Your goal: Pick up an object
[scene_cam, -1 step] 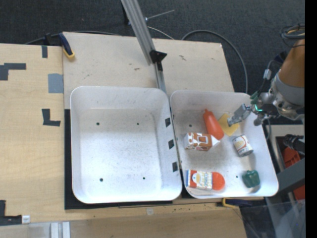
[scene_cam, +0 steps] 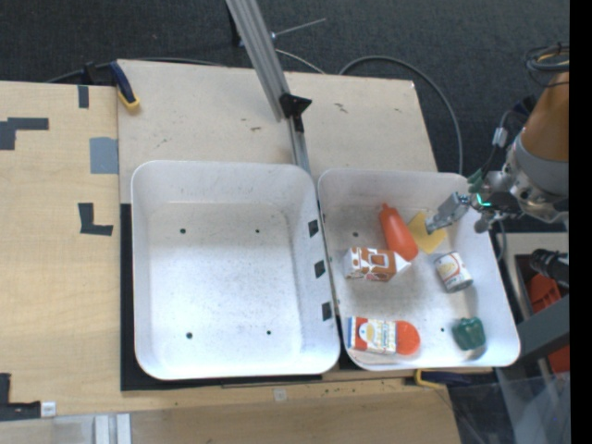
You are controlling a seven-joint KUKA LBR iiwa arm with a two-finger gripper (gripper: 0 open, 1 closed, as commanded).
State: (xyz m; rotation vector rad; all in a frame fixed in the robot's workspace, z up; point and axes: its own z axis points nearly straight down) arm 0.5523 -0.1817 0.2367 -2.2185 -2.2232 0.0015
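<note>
Your gripper point(scene_cam: 456, 209) is hanging over the upper right part of the right bin point(scene_cam: 507, 314), and you cannot tell from this view how it stands or whether it has hold of anything. A yellow object point(scene_cam: 427, 236) is lying just below it, with the orange bottle point(scene_cam: 398, 231) just beyond that on the left. The small can point(scene_cam: 452, 271) is sitting further below, and the green object point(scene_cam: 469, 333) is resting well away, near the bin's bottom corner.

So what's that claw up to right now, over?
Claw above right bin, by yellow piece. Nothing held. Orange bottle close beside. Over.
</note>
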